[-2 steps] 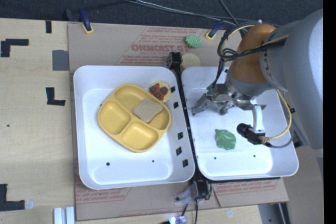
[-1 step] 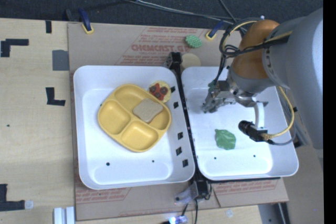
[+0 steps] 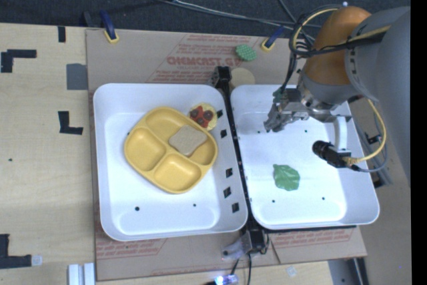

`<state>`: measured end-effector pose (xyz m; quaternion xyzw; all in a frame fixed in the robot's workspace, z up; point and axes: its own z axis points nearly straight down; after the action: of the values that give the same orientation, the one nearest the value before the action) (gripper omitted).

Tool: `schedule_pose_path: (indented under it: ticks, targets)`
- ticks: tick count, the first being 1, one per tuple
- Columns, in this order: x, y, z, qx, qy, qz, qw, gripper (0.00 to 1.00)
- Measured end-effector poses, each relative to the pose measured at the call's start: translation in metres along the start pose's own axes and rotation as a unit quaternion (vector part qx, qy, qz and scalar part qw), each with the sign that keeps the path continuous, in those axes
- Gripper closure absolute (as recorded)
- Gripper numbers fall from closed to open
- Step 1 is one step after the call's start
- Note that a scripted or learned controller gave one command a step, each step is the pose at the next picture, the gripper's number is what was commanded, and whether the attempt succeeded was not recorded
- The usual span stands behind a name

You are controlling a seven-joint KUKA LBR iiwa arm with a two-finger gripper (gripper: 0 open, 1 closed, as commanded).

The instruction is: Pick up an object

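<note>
Green object [image 3: 286, 177] lies in right bin [image 3: 357, 207], apart from gripper [image 3: 275, 122]; finger state unclear. Left bin [image 3: 110, 170] holds yellow tray [image 3: 143, 147] with bread [image 3: 187, 140].

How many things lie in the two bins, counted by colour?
Yellow: 1, the divided tray
Tan: 1, the bread slice on the tray
Dark red: 1, the berry cluster on the tray's corner
Green: 1, the leafy piece
Total: 4

arm [image 3: 373, 43] cut off at right edge, small red item [image 3: 202, 116] on yellow tray [image 3: 150, 153] too small to identify
</note>
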<state>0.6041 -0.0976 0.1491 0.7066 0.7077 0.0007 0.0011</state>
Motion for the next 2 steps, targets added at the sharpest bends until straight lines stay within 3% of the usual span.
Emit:
schedule_pose_path:
  ticks: [1,2]
  targets:
    - [-0.0037,-0.0084,-0.0550,-0.001,0.000,0.001,1.0000,1.00]
    - [-0.0036,-0.0080,-0.0618,0.001,0.000,0.000,1.0000,1.00]
